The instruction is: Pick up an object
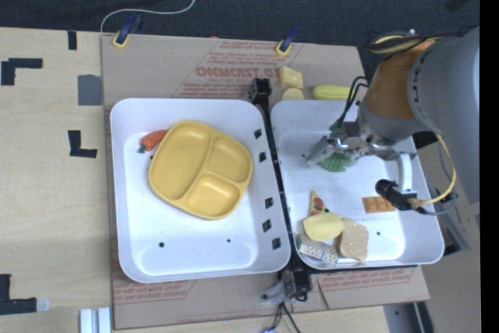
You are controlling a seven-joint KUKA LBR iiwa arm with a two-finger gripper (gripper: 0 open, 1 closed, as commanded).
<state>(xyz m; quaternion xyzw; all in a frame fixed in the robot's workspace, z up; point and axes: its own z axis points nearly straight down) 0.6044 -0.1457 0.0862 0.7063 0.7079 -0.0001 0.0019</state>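
A wooden bench (47, 191) bears a cardboard sheet (226, 66) under two white bins (125, 168).

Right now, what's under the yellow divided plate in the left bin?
An orange, carrot-like piece pokes out from beneath the upper-left edge of the yellow divided plate, lying on the left bin floor. The plate covers the rest of the piece and anything else beneath.
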